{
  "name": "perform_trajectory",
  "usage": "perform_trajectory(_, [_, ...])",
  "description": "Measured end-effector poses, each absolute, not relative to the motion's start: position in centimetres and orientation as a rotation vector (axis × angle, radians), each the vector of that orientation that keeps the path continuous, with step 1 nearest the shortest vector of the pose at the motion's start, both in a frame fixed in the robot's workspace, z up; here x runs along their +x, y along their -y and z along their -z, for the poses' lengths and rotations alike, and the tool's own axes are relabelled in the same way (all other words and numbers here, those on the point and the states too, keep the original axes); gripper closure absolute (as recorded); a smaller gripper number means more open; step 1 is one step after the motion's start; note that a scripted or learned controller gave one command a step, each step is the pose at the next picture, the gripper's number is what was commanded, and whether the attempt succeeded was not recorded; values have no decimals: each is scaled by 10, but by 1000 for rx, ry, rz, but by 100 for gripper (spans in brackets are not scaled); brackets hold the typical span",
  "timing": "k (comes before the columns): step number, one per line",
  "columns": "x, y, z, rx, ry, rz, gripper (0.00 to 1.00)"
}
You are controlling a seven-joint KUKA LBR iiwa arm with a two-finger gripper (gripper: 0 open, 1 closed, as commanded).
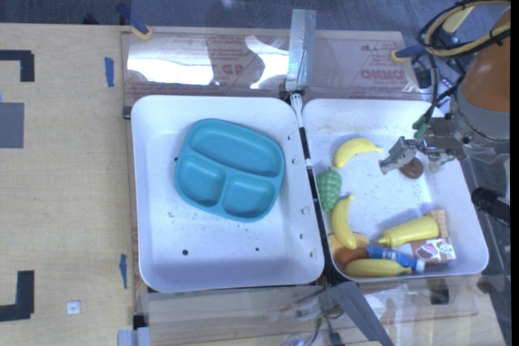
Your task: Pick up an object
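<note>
Clutter lines the near edge of the right bin [478,243]: a yellow squeeze bottle [409,232] lying on its side, a small printed packet [436,252] touching it, a long yellow piece with a blue-and-red item [395,258] along the front wall, and a red-orange object [349,256] tucked into the near left corner, all pressed together as loose goods settle against a sloped wall. Just beyond, a banana [344,223] lies curved along the divider, with a green knobbly toy [329,189] above it and a second banana [357,151] farther back, lying apart on open bin floor. The left bin [154,198] carries a blue divided tray [229,169] resting flat near its centre, well apart from everything in the right bin. Farther right, the gripper [415,156] hangs low over the far half of the right bin, the arm reaching in from the right so that the wrist clears the bin wall. A small brown object [413,168] sits directly at the tips; whether the jaws are closed on it or merely beside it cannot be told at this slant, nor can their width. As a judgement, the brown piece is the likely target, being isolated and thus free of neighbours that would block a descent. Beyond both bins a clear plastic sheet [243,61] lies on the tabletop [57,174].
</note>
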State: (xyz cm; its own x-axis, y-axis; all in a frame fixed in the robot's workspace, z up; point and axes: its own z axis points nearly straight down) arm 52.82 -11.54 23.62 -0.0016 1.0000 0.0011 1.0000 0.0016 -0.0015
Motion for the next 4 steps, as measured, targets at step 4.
perform_trajectory(4, [607, 94, -92, -2434, 1983, -3, 0])
